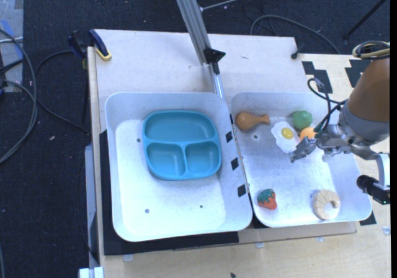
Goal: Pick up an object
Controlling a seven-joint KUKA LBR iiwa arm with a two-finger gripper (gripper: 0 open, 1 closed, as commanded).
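In the right bin (282,205) lie a tan chicken drumstick (250,121), a fried egg (285,135), a green round piece (302,119), a small orange piece (307,134), a strawberry (267,198) and a pale croissant-like pastry (325,203). My gripper (302,148) hangs low over the bin's right half, just right of the egg and beside the orange piece. Nothing visible sits between its fingers.
The left bin (133,208) holds a blue divided tray (182,144). A slanted metal bar (193,16) runs down to the divider between the bins. Cables lie on the floor around the bench. The arm's orange band (375,87) stands at the right edge.
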